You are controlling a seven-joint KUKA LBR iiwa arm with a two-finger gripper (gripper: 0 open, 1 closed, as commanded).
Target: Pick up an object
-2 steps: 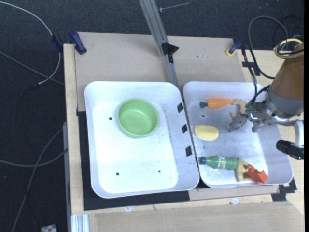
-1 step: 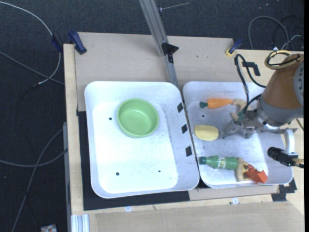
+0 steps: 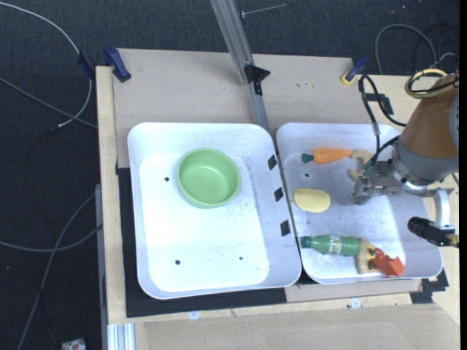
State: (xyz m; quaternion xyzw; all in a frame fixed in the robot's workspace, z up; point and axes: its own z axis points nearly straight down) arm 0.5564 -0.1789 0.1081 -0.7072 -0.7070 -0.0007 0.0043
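Looking down on the bench, you see two shallow white bins side by side. The left bin holds a green bowl, upright, in its upper middle part, well apart from everything else. The right bin carries the rest: an orange carrot lying roughly level near the bin's far edge, a pale yellow oval object below it near the bin's left wall, a green bottle lying on its side toward the near edge with its cap end pointing left, and a small orange and tan toy just beside the bottle's right end. The arm reaches in from the right, orange band above the grey wrist, and the end effector is low over the right bin, to the right of the yellow oval and below the carrot's right tip, near both but apart from them. You cannot tell at this resolution whether it is spread or pressed together, and nothing shows in its grip. A dark cable loops from the arm over the bin's far right corner. A grey metal post crosses the bench at a slant, ending between the two bins. Blue clamps sit at the bench's far corners.
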